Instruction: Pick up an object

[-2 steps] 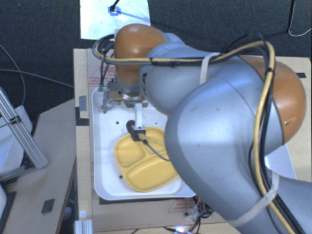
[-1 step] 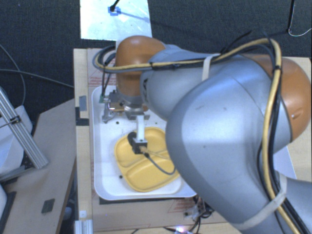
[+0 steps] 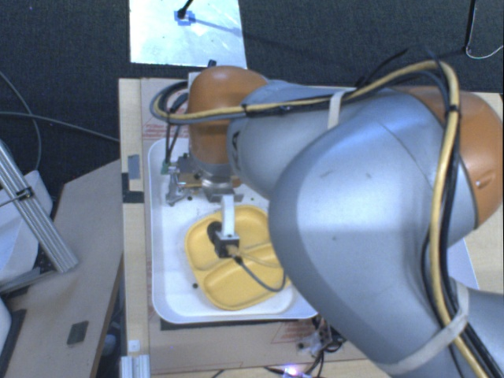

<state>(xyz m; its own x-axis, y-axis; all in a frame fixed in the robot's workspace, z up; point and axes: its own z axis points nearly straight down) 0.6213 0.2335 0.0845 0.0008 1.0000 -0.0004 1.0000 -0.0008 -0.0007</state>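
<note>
A yellow divided plate (image 3: 240, 278) lies in the left white bin (image 3: 169, 294), towards its near end, and the arm covers the plate's right part. My gripper (image 3: 184, 186) hangs below the orange wrist band, over the bin's far half, just beyond the plate's far edge. Its metal parts sit close to the bin floor. I see nothing held in it. A few small dark specks dot the bin floor beside the plate.
The big grey arm fills the right side and hides the right bin. A shiny sheet (image 3: 186, 22) lies beyond the bench. An aluminium rail (image 3: 35, 215) slants at the left, beside a wooden ledge (image 3: 90, 235).
</note>
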